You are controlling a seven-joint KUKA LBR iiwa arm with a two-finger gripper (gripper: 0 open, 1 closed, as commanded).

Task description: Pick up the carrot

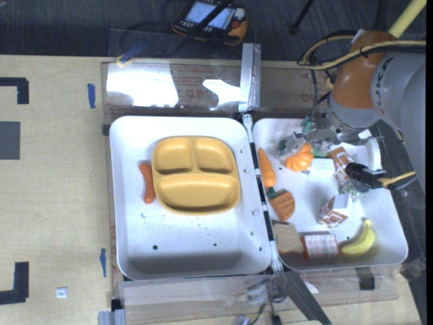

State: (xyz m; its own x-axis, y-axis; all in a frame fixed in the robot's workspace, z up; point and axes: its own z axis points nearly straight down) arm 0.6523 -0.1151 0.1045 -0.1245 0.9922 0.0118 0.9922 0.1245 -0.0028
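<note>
At the near edge of the right bin (pixel 399 246) lie a slice of brown bread (pixel 287 235), a small can with a red label (pixel 320 245) and a yellow banana (pixel 360 240), almost in one row. A little farther in are a waffle-like orange piece (pixel 282 204) near the left wall and a small carton with white and brown print (pixel 333 211) more to the right.

The carrot (pixel 266 167) lies against the left wall of the right bin, just beside the divider between the two bins, with its thin end pointing to the near side. In the left bin (pixel 128 235) a yellow divided plate (pixel 196 172) sits in the middle, and a sausage (pixel 147 182) lies just beside its left edge.

Farther back in the right bin, the gripper (pixel 304 143) hangs low over a small orange pumpkin-like fruit (pixel 300 160). The carrot is to the left of the gripper and a bit nearer, apart from it, not between its fingers. I cannot tell whether the pincer is open or closed; the parts there are too small and mixed together. The grey arm with its orange band (pixel 355 80) comes from the far right.
</note>
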